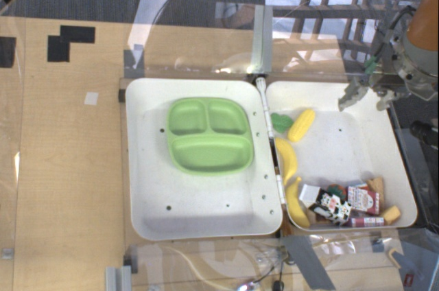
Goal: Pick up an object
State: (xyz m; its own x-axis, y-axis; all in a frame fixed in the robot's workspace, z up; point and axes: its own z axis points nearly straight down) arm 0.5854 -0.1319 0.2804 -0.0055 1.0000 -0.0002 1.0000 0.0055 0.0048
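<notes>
From above, the left shallow white bin (147, 214) holds a light green plastic plate with three compartments (208, 134). The right white bin (405, 180) holds a yellow toy corn cob (302, 125) beside a small green piece (280, 122), two yellow bananas (291, 180) along its left wall, and small printed cartons (346, 204) near the front; their print is too small to read. The jaws (365, 96) hang spread apart over the right bin's far corner, holding nothing.

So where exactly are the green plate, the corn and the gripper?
Green plate (208, 135): camera view, on the ridge between its compartments.
Corn (302, 125): camera view, middle of the yellow cob.
Gripper (365, 95): camera view, midway between its two fingertips.
</notes>
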